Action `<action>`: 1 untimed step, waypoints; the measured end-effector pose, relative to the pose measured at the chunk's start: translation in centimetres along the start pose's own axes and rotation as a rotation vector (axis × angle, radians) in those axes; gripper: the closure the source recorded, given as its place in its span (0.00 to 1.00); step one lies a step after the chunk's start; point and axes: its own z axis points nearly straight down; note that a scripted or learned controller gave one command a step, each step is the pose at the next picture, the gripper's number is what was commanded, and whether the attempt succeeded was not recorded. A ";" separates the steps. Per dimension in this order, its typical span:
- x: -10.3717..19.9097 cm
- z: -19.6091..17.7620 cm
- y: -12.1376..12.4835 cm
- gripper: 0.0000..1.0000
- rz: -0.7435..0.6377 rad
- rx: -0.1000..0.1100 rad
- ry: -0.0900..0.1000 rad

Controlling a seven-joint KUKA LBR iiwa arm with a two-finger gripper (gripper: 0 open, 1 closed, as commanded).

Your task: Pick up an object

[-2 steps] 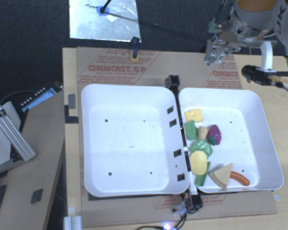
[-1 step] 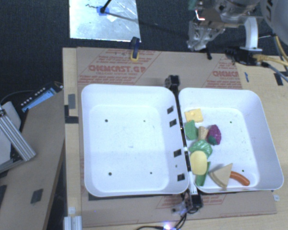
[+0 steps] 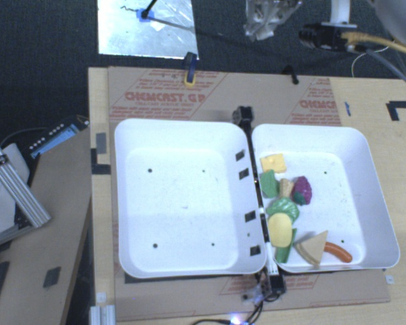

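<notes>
Hovering beyond the bins, the gripper (image 3: 265, 20) has an unreadable grip state; toy food (image 3: 284, 212) fills the right bin (image 3: 365, 181)

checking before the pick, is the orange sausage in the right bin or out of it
In. The orange sausage lies on the floor of the right bin, near its front corner, just beside the tan wedge.

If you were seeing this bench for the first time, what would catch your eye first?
The bright toy food clustered along the left wall of the right bin, among it a purple piece and an orange sausage. Next, the gripper hanging high beyond the bins.
</notes>
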 end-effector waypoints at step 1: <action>8.5 -3.3 -3.9 1.00 -0.002 0.007 0.001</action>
